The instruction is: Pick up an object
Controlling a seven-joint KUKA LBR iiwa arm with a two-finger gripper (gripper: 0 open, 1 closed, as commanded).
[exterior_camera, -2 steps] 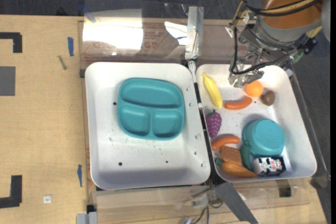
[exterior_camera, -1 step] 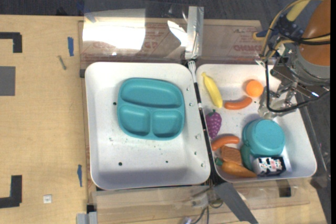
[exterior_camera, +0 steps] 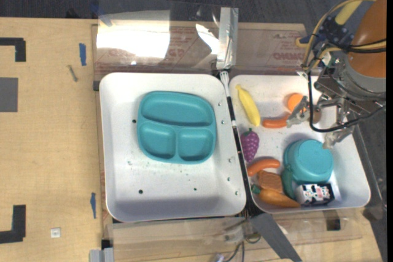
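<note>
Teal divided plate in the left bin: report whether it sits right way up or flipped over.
Right way up. The teal divided plastic plate lies flat in the left white bin, its three recessed compartments facing up and nothing in them.

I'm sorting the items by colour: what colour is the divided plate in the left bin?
Teal, plain with no pattern; the plate shows in the camera view.

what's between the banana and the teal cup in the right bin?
In the camera view, between the banana and the teal cup lies a small orange carrot-like piece, then bare white bin floor.
</note>
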